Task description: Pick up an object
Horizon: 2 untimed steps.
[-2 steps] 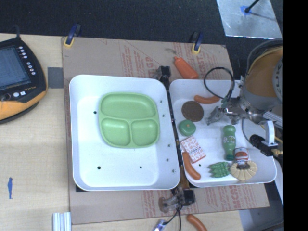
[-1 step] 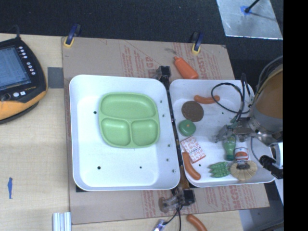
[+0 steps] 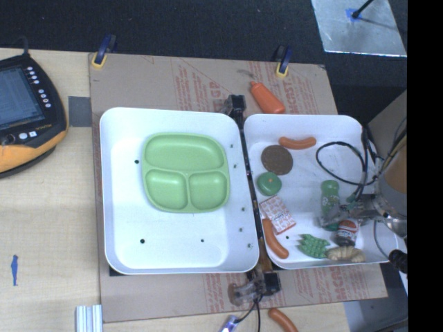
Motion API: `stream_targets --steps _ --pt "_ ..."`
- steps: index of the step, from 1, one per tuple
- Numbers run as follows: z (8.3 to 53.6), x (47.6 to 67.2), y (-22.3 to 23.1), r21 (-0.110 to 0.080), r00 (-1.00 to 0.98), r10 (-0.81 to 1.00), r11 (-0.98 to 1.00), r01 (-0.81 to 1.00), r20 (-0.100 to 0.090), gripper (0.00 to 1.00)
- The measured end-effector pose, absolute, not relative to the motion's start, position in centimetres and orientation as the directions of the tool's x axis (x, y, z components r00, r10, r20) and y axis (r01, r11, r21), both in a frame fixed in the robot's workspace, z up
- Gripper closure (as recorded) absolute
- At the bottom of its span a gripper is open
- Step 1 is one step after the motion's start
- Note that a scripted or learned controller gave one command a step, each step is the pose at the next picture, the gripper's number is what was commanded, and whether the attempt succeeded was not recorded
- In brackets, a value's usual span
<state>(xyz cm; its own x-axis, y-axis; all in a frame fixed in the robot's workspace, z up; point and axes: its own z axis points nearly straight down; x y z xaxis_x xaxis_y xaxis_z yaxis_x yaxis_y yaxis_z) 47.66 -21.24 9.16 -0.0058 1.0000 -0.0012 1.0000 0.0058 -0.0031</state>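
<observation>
fingers (image 3: 344, 216) down at the right side of the right bin (image 3: 304, 122), amid cable and dark hardware; state of the fingers not readable from this slant, whether released or clenched. nothing seen between them for certain.

just beside them, to the view's left, a green bottle-like piece (image 3: 329, 194), standing or tilted, hard to say. just below, a small dark-capped item (image 3: 347, 234), touching or nearly touching the hardware. lower still, a pale peanut-shaped thing (image 3: 345, 255) lying along the bin's near wall, long axis across the view, left to right. beside that, a green leafy toy (image 3: 312, 245), long axis slanting down toward the right.

farther out: an orange sausage (image 3: 275, 238) angled from upper left to lower right, a printed card (image 3: 277, 214), a green round piece (image 3: 269, 182), a brown disc (image 3: 277, 159), another sausage (image 3: 297, 142) lying across near the far wall.

likeliest target by nearness: the dark-capped item or the green bottle-like piece, both close in.

left bin (image 3: 118, 241) holding a green divided plate (image 3: 185, 171).
</observation>
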Motion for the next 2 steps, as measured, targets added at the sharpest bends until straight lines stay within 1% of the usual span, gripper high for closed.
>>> stream_targets --steps 1,2 --pt "10.31 47.87 -21.33 0.001 -0.012 1.0 0.012 1.0 -0.004 1.0" --pt "10.31 47.87 -21.32 0.001 -0.012 1.0 0.012 1.0 -0.004 0.0"
